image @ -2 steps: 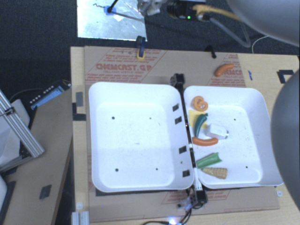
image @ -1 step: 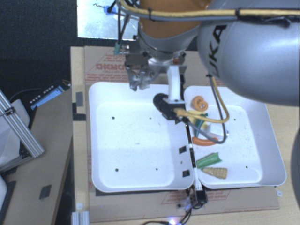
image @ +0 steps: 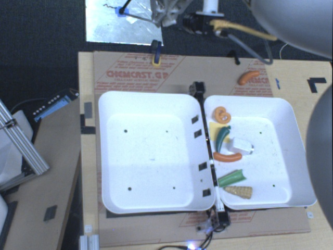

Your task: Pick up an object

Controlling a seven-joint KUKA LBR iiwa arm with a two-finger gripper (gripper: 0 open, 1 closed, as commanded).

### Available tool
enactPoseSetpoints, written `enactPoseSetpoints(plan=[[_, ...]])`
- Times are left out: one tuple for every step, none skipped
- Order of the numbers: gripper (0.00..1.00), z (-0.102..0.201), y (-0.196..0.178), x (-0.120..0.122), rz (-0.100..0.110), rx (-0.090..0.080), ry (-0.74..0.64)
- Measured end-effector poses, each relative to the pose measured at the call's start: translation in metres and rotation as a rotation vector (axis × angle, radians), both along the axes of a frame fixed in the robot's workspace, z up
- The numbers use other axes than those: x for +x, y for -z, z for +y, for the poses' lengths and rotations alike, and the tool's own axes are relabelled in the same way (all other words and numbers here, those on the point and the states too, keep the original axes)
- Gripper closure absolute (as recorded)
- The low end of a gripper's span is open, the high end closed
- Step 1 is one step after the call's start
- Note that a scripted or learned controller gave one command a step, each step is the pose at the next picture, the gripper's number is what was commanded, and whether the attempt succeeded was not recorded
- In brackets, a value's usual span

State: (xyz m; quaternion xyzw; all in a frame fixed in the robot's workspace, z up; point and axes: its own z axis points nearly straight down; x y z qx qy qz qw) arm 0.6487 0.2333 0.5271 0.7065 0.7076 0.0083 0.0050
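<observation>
Gripper (image: 165, 9) up at 12 o'clock, beyond the table (image: 135, 69), well apart from both bins. Fingers: can't tell open/shut, too blurred. Toys in right bin (image: 291, 139): pretzel (image: 222, 115) at 10 o'clock, green pod (image: 231, 177) + cone (image: 239, 191) at 7 o'clock. Sausage (image: 248, 77) on table, 12 o'clock of that bin.

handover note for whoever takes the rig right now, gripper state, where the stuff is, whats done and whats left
Gripper: up at the top of the view, above the bench, far from the bins; nothing seen between its fingers.
Things: pretzel, green-and-yellow piece, orange sausage, green pepper and cone lie along the left side of the right bin. Another sausage lies on the bench behind it.
Done: no pick.
Left: descend, grasp one, lift.
</observation>
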Motion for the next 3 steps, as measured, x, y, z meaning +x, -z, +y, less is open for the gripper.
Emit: enactPoseSetpoints(plan=[[1.00,-0.095,0.088,0.021,0.024,-0.008,0.009],[1.00,-0.004,0.203,0.018,0.025,-0.004,-0.009],[1.00,-0.001,0.069,-0.008,0.003,0.002,-0.005]])
